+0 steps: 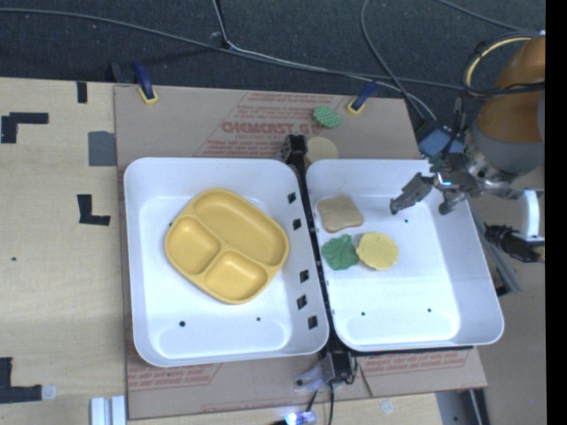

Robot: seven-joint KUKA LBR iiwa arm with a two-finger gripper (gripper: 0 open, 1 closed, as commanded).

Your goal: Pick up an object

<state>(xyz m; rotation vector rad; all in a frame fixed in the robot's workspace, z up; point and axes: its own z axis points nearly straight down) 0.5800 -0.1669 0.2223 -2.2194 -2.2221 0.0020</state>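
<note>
In the right bin (443, 317) lie three small pieces: a tan bread-like slice (339, 212), a green leafy piece (339, 252) and a yellow round piece (378, 251). They sit close together in the bin's left half. My gripper (429, 195) hovers over the upper right part of this bin, to the right of the tan slice and apart from it. Its two dark fingers (407, 195) are spread open with nothing between them.
The left bin (151, 326) holds a yellow divided tray (227, 244). A small green piece (326, 116) lies on the cardboard behind the bins. Cables run across the dark floor at the top. Black clips line the seam between the bins.
</note>
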